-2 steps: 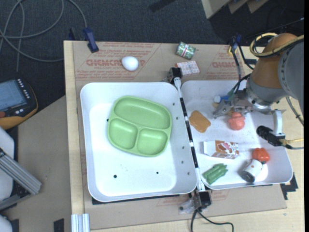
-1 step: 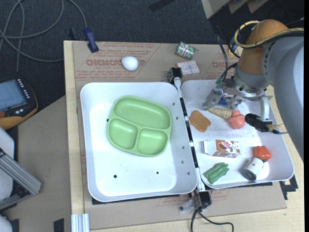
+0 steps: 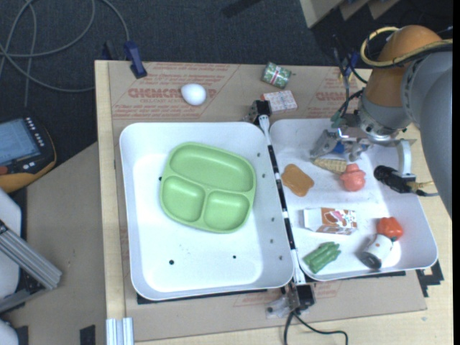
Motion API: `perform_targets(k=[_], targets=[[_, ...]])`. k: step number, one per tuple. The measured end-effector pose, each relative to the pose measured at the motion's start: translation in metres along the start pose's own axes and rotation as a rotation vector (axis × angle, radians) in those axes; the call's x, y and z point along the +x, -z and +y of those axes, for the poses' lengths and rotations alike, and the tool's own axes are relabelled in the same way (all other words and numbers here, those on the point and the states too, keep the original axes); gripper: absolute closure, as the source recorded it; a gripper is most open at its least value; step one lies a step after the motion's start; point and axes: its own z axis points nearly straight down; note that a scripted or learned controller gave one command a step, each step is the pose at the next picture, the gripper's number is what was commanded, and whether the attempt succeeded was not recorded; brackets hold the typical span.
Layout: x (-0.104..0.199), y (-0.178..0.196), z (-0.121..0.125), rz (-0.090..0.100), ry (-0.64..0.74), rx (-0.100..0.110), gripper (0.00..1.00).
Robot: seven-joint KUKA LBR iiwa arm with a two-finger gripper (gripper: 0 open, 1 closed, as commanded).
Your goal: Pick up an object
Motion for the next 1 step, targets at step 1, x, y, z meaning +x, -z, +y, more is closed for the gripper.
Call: perform_targets(k=[1], targets=[[-0.0218,-0.0051,-0.0277,-0.005,0.005,-0.026,0.0]])
